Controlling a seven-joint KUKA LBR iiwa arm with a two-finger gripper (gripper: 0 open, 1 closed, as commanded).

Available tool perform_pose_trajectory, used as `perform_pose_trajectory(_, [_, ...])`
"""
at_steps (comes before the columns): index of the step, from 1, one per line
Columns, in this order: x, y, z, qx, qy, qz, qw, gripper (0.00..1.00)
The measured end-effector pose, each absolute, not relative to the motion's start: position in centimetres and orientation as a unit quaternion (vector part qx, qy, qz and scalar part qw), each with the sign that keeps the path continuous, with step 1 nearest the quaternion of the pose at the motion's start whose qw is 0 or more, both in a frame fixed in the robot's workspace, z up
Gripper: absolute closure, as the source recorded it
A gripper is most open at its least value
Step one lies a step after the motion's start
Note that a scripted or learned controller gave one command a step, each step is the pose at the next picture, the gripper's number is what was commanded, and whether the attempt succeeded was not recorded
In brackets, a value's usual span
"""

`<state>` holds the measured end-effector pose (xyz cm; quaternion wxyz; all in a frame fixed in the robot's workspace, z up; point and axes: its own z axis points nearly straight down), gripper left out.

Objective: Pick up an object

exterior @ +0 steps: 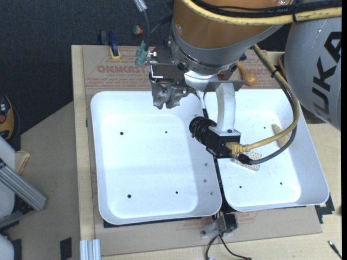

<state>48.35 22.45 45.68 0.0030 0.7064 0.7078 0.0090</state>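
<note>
Claw point(166, 97): we cannot tell its state.
Position: above left bin point(108, 161) rear rim.
Risk: we judge rim collision; nearest object point(249, 160) lies in right bin point(303, 172).

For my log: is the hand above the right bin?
No, the hand hangs over the far edge of the left bin.

Bright, even light falls from above, washing the two white bins point(146, 161) nearly featureless. A soft grey shadow lies across the left bin's lower floor. The arm point(227, 15), close to the lens, looks slightly soft; the surface point(87, 80) stays sharp.
</note>
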Motion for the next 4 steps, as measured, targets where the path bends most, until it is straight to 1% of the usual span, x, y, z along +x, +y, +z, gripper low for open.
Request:
perform_pose_trajectory(1, [47.8,22.4,34.3,0.707,0.707,-0.0062,-0.002,1.0])
perform_pose_trajectory(2, [48.0,22.4,52.4,0.707,0.708,0.0102,0.003,1.0])
perform_pose_trajectory(3, [47.8,22.4,37.8,0.708,0.707,-0.0078,-0.003,1.0])
perform_pose_trajectory(4, [47.8,22.4,30.4,0.707,0.707,-0.0049,-0.002,1.0])
